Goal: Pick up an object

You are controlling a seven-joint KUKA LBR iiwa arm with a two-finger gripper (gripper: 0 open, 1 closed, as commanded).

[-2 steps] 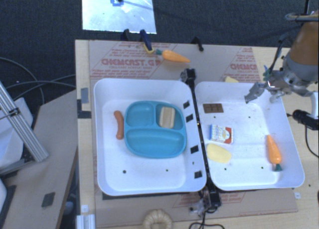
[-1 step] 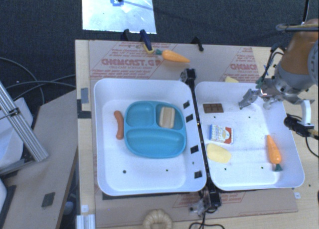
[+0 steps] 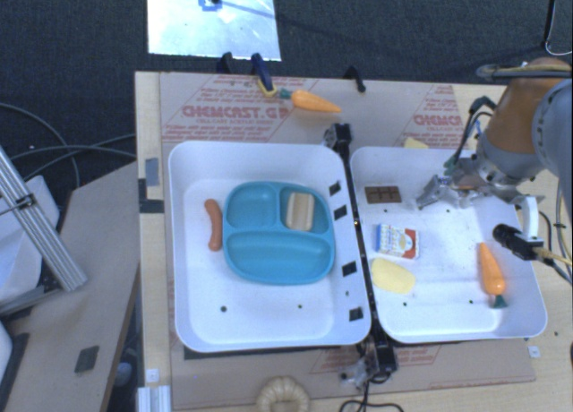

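Grey arm (image 3: pixel 528 133) at the frame's right edge holds its claw (image 3: pixel 439 193) spread and holding nothing over the right bin (image 3: pixel 448 325), near a brown block (image 3: pixel 382 194), card (image 3: pixel 395 241) and carrot (image 3: pixel 490 270).

We see the arm (image 3: pixel 537 115) cut off by the right edge, and the ring (image 3: pixel 285 397) cut by the bottom edge.

Two bins (image 3: pixel 192 312), two carrots (image 3: pixel 490 269).
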